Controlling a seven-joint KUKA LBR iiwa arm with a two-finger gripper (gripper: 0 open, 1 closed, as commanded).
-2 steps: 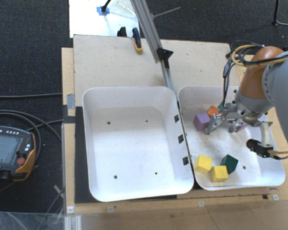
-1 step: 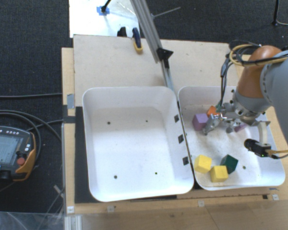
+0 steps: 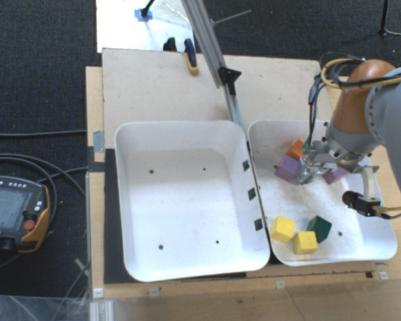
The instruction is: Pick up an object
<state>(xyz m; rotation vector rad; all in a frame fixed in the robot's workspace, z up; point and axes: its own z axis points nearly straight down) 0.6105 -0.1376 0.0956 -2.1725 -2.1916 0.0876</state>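
Observation:
My gripper (image 3: 306, 174) hangs low in the right bin (image 3: 381, 246), near its upper middle. Its tips sit right beside a purple block (image 3: 287, 169) on the left, with an orange block (image 3: 295, 149) just above that. A second purple block (image 3: 334, 175) peeks out at the gripper's right side. Nothing can be made out between the tips. Lower in the same bin lie two yellow blocks (image 3: 283, 229) (image 3: 305, 242) and a dark green block (image 3: 319, 227).
The left bin (image 3: 187, 206) sits beside the right one, sharing a middle wall. A metal rod (image 3: 207, 39) slants down from the top toward the bins' junction. A teach pendant (image 3: 13, 212) lies off the bench at the left.

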